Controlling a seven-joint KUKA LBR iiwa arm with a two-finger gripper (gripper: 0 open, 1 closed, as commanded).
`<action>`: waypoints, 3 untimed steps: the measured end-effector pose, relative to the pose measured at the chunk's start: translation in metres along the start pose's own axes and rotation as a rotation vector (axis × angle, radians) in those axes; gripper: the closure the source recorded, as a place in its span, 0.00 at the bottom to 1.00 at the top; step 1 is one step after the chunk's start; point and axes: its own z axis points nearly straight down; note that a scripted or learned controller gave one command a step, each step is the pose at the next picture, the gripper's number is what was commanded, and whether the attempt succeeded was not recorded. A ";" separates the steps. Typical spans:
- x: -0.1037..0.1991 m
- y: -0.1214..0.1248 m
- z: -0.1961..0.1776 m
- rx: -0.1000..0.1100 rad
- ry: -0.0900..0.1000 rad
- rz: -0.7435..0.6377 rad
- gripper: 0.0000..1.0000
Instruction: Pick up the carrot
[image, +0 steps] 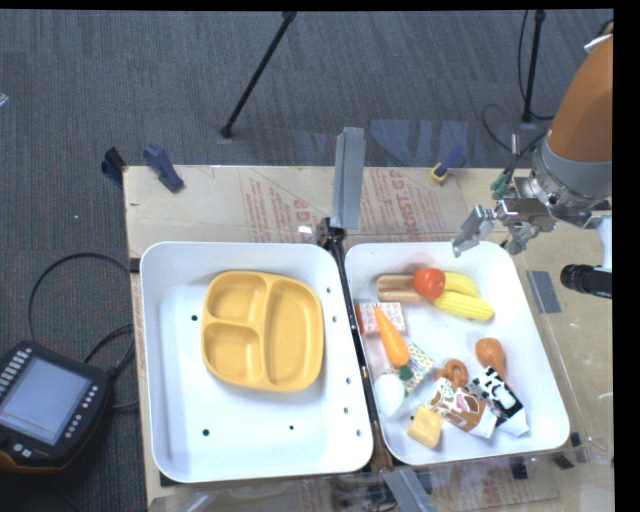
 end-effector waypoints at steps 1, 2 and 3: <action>0.031 -0.042 0.096 0.005 0.001 -0.169 0.00; 0.059 -0.033 0.166 -0.005 -0.001 -0.148 0.00; 0.062 -0.093 0.189 0.004 0.001 -0.175 0.00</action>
